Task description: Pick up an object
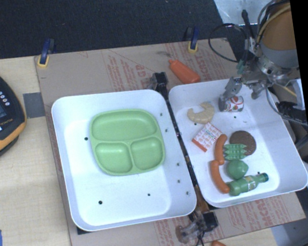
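From my station I see the gripper low over the far edge of the right bin, near its far right corner, with a small red-and-white can right at its tip; the fingers seem to straddle that can, but I cannot tell whether they are clamped on it or merely around it. Just beside the can, toward the bin's far left corner, lies a pale curved pastry. Toward the middle sit a red-and-white packet, a brown round disc and a green ridged piece touching it, with two orange sausages and a green lump. A green bottle lies along the near edge. The left bin carries a green divided plate in its far half.
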